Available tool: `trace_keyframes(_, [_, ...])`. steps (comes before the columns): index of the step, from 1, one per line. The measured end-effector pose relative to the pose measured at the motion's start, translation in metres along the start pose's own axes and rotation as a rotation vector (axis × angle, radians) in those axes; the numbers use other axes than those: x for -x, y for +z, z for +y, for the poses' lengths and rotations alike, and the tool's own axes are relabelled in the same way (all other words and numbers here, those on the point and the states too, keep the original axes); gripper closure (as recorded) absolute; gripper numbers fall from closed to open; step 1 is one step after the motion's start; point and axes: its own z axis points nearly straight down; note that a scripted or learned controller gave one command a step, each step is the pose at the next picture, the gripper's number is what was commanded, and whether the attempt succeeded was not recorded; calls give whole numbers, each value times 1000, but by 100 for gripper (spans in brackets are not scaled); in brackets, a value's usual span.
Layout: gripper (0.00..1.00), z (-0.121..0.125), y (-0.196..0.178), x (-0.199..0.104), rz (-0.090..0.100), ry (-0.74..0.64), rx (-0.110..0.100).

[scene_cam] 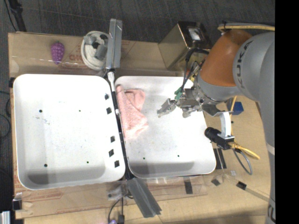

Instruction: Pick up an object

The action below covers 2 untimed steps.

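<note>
Cloth, pink and crumpled, lies in the right bin, pressed against that bin's left wall and reaching from near its upper edge down to about the middle. The fingers hang over the bin's bare floor to the right of the cloth, apart from it, with a clear strip of white between them. Whether the fingers are open or closed cannot be told from this slant; nothing shows between them. The arm comes in over the bin's right rim, its grey body and orange band above the wrist lying over the bin's upper right corner, the wrist pointing left toward the cloth. The left bin sits just beside the right bin, the two sharing a dividing edge. Both rest on a brown desk. Beyond the left bin's upper edge sit a small purple object and a white coil. Dark floor lies beyond the desk.
</note>
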Motion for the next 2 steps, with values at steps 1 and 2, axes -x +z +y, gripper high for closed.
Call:
trace_keyframes(1, [0, 63, 35, -6, -1, -100, 2])
trace_keyframes(2, [0, 49, 117, -35, -3, -73, 9])
